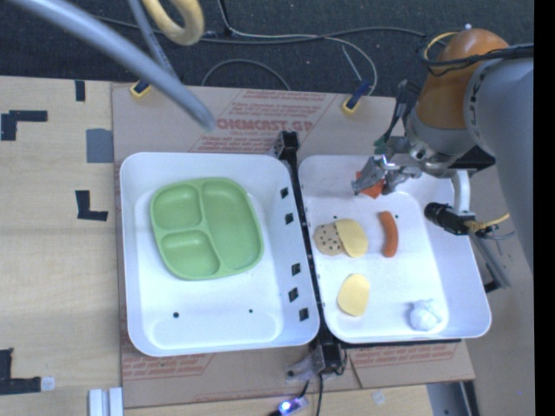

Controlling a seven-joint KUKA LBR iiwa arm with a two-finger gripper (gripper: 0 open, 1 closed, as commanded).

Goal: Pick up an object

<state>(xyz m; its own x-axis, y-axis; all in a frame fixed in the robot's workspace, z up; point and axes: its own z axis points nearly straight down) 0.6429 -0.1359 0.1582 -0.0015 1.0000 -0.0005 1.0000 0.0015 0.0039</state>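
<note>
My gripper (376, 180) hangs over the back left part of the right bin (451, 267), with the arm's orange band (451, 76) above it. A small red-orange piece (371, 190) shows right at the gripper's tip; I cannot tell whether it is held or lying on the bin floor. Further forward in the same bin lie a brown cookie (328, 239), touching a pale yellow wedge (352, 237), and a red sausage (388, 233). Nearer the front are a yellow oval piece (354, 294) and a white crumpled lump (424, 315).
The left bin (139, 302) holds a green divided plate (206, 228). A black divider with clips (299, 241) runs between the bins. Cables (286, 59) lie behind the bins, and a grey pole (113, 42) crosses the top left.
</note>
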